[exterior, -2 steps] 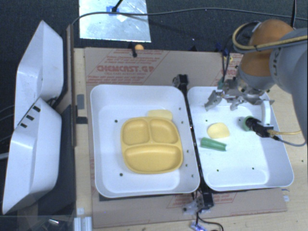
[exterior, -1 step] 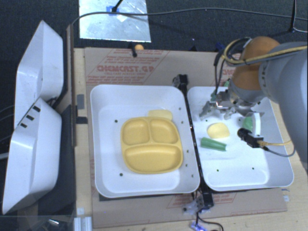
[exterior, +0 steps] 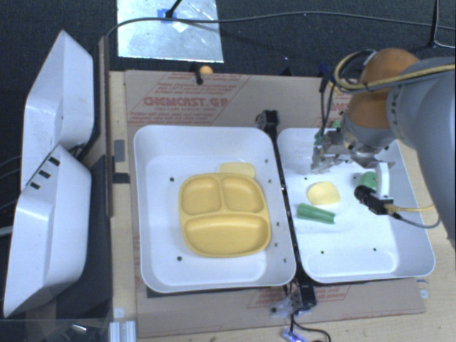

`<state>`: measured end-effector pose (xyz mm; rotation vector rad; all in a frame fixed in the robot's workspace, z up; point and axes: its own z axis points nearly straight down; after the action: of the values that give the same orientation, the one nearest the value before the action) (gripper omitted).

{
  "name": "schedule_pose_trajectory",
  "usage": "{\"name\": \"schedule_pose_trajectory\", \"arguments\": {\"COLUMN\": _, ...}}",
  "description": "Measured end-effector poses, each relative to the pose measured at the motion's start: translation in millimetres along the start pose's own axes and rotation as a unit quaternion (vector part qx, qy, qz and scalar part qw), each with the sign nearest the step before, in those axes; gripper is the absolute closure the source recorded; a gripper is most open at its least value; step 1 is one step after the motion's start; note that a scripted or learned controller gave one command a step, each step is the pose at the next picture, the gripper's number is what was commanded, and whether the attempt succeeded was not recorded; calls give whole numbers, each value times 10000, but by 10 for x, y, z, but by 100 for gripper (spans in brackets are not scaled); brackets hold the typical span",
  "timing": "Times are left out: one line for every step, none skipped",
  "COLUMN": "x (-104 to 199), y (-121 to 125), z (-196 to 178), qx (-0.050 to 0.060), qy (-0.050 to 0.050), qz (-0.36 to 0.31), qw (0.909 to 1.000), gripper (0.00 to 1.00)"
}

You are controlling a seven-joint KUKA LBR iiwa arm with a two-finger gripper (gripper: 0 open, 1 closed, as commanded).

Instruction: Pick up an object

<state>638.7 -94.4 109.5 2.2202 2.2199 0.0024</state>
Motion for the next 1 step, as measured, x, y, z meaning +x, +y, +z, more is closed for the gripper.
{"name": "schedule_pose_trajectory", "arguments": {"x": 49, "y": 96, "z": -496, "qx": -14, "qy": 0, "qz": -6, "qw": 10000, "gripper": 100}}
